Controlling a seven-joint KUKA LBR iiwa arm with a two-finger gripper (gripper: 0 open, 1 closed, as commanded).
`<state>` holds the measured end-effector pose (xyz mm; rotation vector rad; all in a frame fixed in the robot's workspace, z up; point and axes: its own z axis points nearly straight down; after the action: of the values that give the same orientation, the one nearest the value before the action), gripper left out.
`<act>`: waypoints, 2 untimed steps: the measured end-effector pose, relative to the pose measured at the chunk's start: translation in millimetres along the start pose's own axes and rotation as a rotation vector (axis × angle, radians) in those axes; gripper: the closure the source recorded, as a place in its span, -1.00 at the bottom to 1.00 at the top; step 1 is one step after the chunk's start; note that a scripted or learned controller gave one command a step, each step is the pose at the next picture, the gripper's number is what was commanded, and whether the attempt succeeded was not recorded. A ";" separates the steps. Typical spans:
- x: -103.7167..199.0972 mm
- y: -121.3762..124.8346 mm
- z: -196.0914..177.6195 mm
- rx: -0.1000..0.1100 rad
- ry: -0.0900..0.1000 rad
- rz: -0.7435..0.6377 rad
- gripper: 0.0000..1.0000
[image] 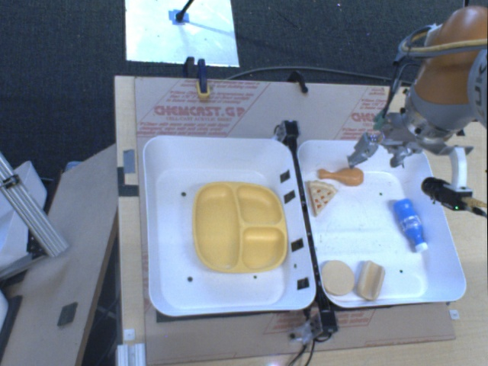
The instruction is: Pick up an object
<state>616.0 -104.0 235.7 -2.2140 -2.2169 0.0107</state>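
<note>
Two shallow white bins sit side by side on the bench. The left bin holds a yellow divided plate, lying flat near its middle with three compartments facing up.

The right bin carries the loose things. A toy chicken drumstick lies near its far left corner, with a toy pizza slice just beside it on the near side, close to the wall shared by the two bins. A blue bottle lies on its side toward the right of the bin, well apart from the food pieces. At the near edge, a round tan cookie and a slice of bread rest next to each other, almost touching.

The arm reaches in from the far right, its orange band above the grey wrist. The tool hangs over the far edge of the right bin, just right of the drumstick and above it. Its two fingers stand spread apart with nothing between them; the left finger points down toward the thick end of the drumstick without clearly touching it.
</note>
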 end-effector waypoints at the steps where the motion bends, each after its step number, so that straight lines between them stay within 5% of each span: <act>1: 0.2 2.2 -7.5 -0.012 -0.001 -0.002 -1.00; 2: 1.3 -3.1 53.4 -0.008 -0.001 0.000 -1.00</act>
<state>612.3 -102.6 182.3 -2.2183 -2.2214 0.0026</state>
